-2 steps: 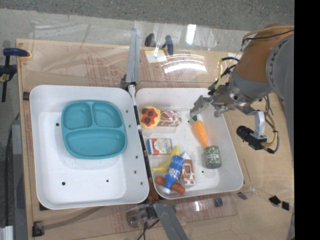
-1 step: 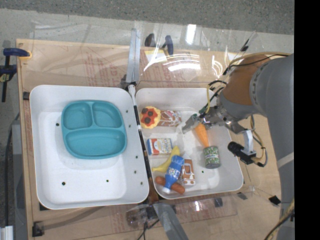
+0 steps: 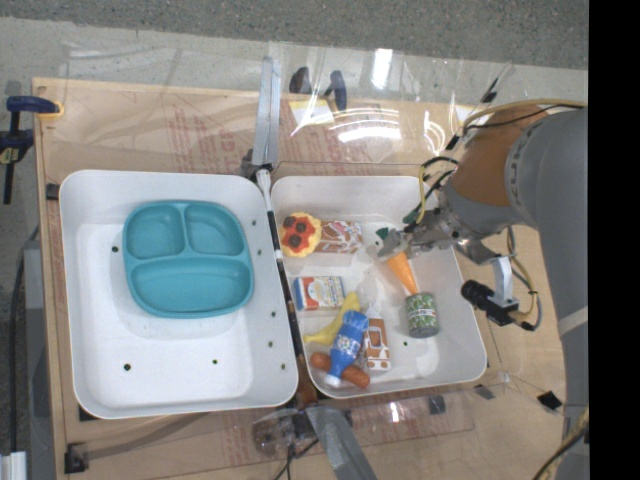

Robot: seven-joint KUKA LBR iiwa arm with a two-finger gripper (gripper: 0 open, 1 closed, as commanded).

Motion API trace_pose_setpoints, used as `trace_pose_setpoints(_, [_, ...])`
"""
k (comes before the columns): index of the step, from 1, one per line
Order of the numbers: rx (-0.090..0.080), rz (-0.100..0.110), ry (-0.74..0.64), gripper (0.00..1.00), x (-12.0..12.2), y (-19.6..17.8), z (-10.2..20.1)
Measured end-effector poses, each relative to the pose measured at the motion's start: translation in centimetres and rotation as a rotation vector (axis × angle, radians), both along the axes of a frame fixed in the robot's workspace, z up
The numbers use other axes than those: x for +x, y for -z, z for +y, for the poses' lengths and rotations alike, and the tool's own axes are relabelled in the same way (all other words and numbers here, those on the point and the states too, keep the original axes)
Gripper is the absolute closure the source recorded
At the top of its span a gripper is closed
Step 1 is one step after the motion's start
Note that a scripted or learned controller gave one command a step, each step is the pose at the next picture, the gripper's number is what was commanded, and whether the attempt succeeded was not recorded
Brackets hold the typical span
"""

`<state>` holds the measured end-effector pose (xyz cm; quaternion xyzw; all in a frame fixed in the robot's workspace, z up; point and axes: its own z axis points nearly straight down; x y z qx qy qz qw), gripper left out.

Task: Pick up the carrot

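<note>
Beside a speckled green can (image 3: pixel 421 314), tapered orange carrot (image 3: pixel 403 271) (smooth, pointed)

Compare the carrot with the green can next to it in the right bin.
The carrot is orange and tapered; the green can is dark, speckled and cylindrical. The carrot lies right at the gripper; the can sits apart from it, nearer the camera. Both lie in the right bin, close together.
</note>
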<state>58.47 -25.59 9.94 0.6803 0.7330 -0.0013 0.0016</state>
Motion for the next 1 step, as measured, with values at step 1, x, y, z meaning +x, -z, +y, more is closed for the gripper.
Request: trace_pose_setpoints(1, [0.002, -0.001, 0.103, 1.0, -2.53, -13.65, -0.65])
